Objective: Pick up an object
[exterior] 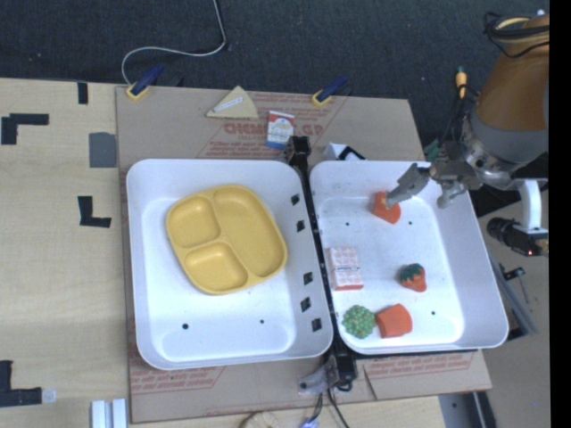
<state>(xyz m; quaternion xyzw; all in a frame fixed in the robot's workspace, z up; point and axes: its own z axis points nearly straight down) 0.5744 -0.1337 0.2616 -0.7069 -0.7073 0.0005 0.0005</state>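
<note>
Worktop (53,266) of pale wood, with a brown cardboard sheet (375,119) under both bins. Arm (513,96) at far right, grey with an orange band, top cut off by the picture's edge. Left bin (147,328) carrying a yellow divided plate (225,237) with three compartments. Right bin (464,301) touching it along a black clipped seam.

Pincer (430,185) over the right bin's far right part, fingers spread apart, clamped on nothing; left finger tip just beside, perhaps touching, a small orange-red block (385,209) at the bin's far middle. Contact hard to make out.

Near edge of right bin: larger orange block (394,320) touching a green broccoli-like piece (359,321). Red strawberry-like toy (412,277) right of centre. Small patterned card (345,267) by the seam.

Beyond the bins: tan wedge (235,104), small red-and-white box (280,128), two blue-and-yellow clamps (143,82), white cable (201,34) on dark floor.
</note>
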